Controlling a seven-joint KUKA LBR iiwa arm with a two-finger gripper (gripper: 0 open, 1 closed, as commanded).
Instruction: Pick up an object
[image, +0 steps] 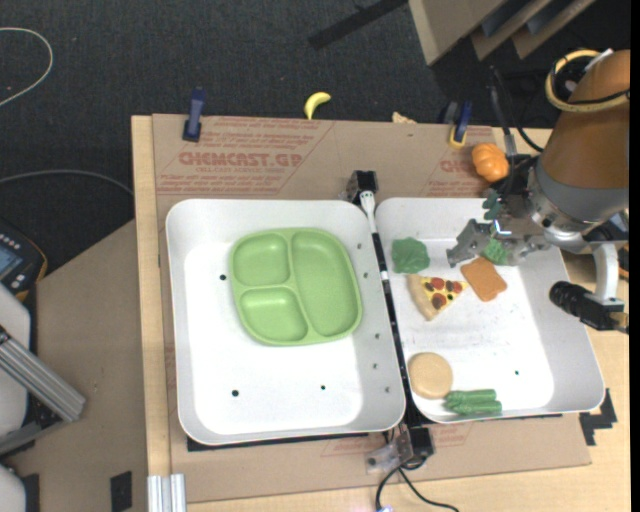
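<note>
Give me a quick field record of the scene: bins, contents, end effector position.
left bin: green divided plate
right bin: green leafy piece, pizza slice, orange-brown slab, round tan cookie, green bean pod
end effector: over right bin's upper part, just above the orange-brown slab
held item: none visible
outside bins: small orange fruit, yellow banana on the bench
</note>
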